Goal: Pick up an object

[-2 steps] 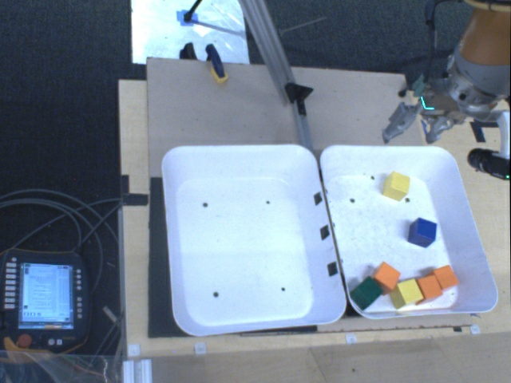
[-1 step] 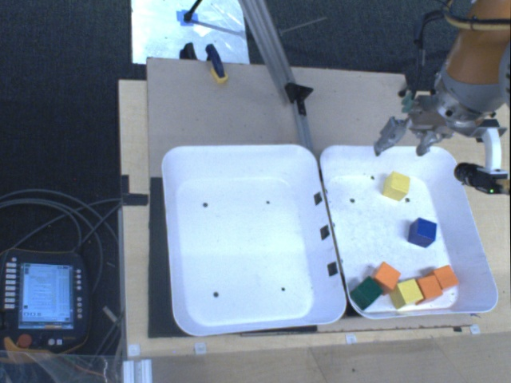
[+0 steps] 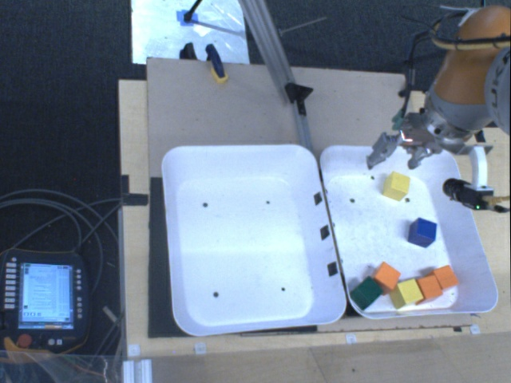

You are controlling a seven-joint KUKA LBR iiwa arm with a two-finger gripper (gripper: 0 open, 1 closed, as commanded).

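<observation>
Objects for picking lying in the right bin [image 3: 343,214], beside the left bin [image 3: 184,174] on the bench [image 3: 359,94]. Grey arm [image 3: 467,62] with orange band reaching in from the right, wrist bent down over the right bin's far end, tool [image 3: 397,156] poised above the yellow cube [image 3: 396,186], fingers spread apart, gripping nothing. Blue cube [image 3: 422,231] mid-bin, apart; clustered along the near edge: green cube [image 3: 366,293], orange cube [image 3: 387,276], second yellow cube [image 3: 408,292], two more orange cubes [image 3: 438,281].
</observation>
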